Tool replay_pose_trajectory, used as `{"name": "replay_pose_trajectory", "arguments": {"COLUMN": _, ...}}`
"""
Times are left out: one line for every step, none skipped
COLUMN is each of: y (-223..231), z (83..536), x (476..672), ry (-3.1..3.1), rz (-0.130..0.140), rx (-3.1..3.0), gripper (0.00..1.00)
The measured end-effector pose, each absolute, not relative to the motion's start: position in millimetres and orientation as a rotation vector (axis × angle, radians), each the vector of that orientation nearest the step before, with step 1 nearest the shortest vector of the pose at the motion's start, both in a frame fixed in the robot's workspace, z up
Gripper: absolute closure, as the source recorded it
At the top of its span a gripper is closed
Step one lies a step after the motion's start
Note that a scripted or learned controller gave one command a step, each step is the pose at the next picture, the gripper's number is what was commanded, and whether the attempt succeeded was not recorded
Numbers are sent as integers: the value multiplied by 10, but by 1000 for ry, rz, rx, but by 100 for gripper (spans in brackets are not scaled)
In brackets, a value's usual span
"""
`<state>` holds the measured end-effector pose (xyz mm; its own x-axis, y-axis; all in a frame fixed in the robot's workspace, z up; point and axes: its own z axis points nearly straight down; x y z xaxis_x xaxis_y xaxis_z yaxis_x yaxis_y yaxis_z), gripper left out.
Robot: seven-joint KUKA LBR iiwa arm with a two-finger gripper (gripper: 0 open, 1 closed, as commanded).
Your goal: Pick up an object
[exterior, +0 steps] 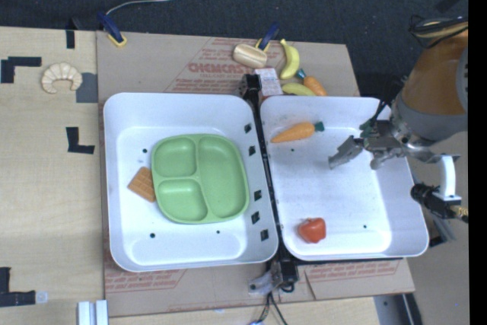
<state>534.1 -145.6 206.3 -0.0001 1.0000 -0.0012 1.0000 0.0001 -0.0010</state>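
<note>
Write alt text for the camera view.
A grey robot arm's gripper hovers over the right white bin, which holds a carrot and a red tomato-like toy. The left bin holds a green divided plate partly covering an orange cracker-like piece.

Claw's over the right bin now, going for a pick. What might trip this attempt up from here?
1. The claw hangs between the carrot and the red tomato-like piece, above bare floor; closing here would likely grab nothing.
2. The carrot lies near the divider between the bins, so a finger could strike that edge.
3. The red piece sits near the right bin's front wall and looks round, so it may roll away.
</note>
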Motion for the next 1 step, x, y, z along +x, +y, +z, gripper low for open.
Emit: {"name": "replay_pose_trajectory", "arguments": {"y": -1063, "z": 866, "x": 5741, "ry": 2221, "rz": 5, "rx": 2217, "gripper": 0}}
